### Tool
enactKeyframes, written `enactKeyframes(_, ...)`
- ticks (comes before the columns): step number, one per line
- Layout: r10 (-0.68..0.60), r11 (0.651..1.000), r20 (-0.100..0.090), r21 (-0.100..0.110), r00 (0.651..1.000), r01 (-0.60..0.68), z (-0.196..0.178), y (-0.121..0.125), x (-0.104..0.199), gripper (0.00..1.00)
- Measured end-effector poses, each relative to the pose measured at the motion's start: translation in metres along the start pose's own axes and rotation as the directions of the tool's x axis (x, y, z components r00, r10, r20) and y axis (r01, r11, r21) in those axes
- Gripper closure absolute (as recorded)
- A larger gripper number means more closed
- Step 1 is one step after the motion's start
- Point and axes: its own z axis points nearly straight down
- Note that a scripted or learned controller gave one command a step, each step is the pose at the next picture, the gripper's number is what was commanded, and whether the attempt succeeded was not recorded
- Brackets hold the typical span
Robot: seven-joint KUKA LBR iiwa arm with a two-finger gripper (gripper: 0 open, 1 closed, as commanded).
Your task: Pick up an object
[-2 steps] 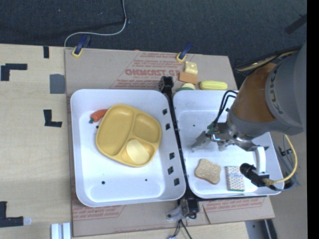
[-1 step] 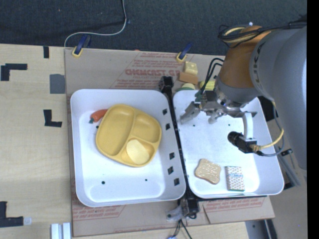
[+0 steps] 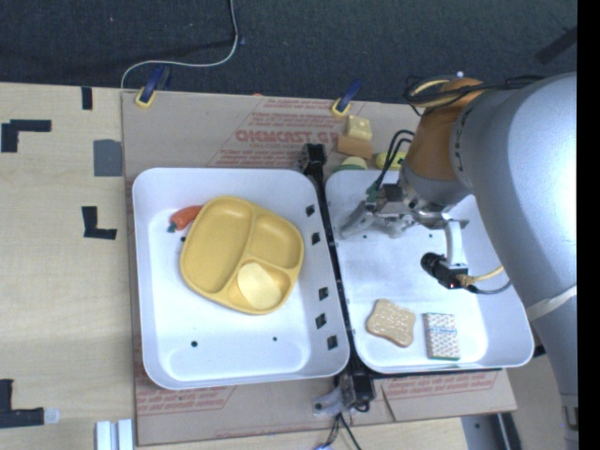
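Gripper (image 3: 361, 221) low at the far end of the right bin (image 3: 506, 350), metal fingers (image 3: 354, 219) spread with nothing between them. Toast slice (image 3: 390, 322) and small patterned packet (image 3: 441, 336) lie side by side at the near end, well apart from it. Yellow divided plate (image 3: 242, 253) and orange carrot-like piece (image 3: 185, 217) occupy the left bin (image 3: 155, 340). Judgement: no grasp made yet

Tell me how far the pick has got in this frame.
Nothing looks picked yet. The gripper sits low over the upper part of the right bin, with no object between its fingers. The toast slice and small packet lie untouched at the bin's near end. Grasping and lifting remain.
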Motion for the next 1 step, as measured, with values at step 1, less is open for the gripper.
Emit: enactKeyframes(1, -0.004, 1.000, -0.004, 0.004, 1.000, 0.004, -0.0039, 0.0200, 0.0087, 0.00)
